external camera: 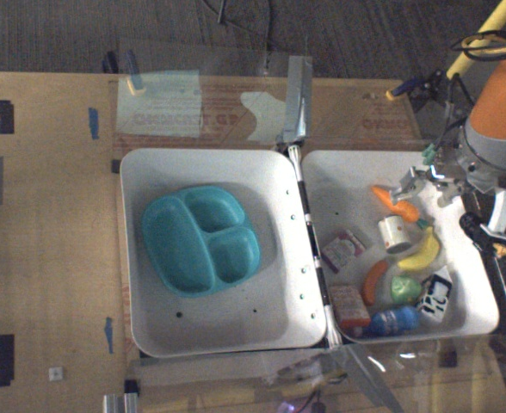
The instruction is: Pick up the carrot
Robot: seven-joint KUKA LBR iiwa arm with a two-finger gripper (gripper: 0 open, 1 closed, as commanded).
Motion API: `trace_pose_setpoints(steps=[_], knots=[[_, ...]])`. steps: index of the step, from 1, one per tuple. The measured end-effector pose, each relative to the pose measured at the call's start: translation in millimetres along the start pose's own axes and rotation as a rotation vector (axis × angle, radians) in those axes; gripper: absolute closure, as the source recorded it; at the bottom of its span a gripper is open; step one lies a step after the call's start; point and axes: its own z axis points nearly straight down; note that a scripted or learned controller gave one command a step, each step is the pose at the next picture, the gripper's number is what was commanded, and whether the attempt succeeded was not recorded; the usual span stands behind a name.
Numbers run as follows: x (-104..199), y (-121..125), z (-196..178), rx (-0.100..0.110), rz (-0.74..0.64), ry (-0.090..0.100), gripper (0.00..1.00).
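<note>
The carrot (391, 200) lies in the right bin (317, 198), in its upper middle part, orange with a green tip pointing down-right. My gripper (423, 194) hangs over the carrot's right end, coming in from the right under the orange wrist band. Its fingers look spread, one finger (404, 188) just above the carrot and the other further right. Nothing sits between them. The carrot rests on the bin floor.
Around the carrot lie a white cup (395, 233), a banana (422, 255), a green fruit (404, 288), a blue bottle (394, 321), a black-and-white item (435, 296) and small packets (342, 249). A teal divided plate (200, 239) lies in the left bin (141, 317).
</note>
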Motion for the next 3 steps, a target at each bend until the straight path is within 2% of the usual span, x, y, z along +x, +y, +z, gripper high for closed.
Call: trace_pose_setpoints(steps=[1,2,3], knots=[[-18.1,17.3,28.0,-0.002,-0.048,-0.001,0.00],[-30.1,59.2,46.8,0.001,0.103,0.003,0.00],[7.4,13.7,84.3,-0.001,0.264,0.000,0.00]])
